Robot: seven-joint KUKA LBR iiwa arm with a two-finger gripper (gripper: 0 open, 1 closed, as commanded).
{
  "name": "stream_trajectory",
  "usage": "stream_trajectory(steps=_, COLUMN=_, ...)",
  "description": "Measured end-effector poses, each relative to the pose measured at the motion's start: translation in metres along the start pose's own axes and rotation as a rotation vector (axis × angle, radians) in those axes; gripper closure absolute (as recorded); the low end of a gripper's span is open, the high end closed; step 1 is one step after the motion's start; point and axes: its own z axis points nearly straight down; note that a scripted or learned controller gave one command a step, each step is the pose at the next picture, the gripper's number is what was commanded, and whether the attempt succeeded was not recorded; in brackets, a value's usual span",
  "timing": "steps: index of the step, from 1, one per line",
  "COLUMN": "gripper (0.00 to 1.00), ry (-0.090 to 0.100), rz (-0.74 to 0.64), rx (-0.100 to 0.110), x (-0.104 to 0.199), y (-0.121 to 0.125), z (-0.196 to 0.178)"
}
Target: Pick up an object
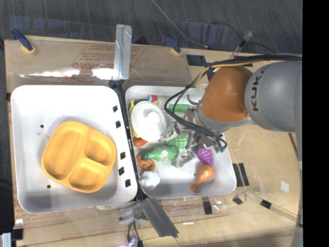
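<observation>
**What we can't make out**

We see the arm (257, 94) cut off at the right edge, and its orange band (226, 94) covers the back-right part of the right bin (226, 181). The gripper (191, 149) sits low among clutter; we can't tell its finger state. The green bottle (164, 153) is partly hidden under it, and the purple grapes (205, 153) partly too. Small red/orange bits by the white bowl (148, 118) are too small to ID. The cable (164, 14) runs out of the top edge. The grey clamp (157, 217) blurs near the bottom.
</observation>
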Motion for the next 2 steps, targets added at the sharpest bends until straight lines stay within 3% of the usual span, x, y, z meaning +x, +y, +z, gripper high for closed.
stream_trajectory(steps=1, gripper=0.00, ry=-0.003, rz=-0.047, rx=0.002, x=0.001, y=0.032, z=-0.001)
stream_trajectory(steps=2, gripper=1.00, ry=-0.006, rz=-0.055, rx=0.003, x=-0.002, y=0.033, z=-0.012)
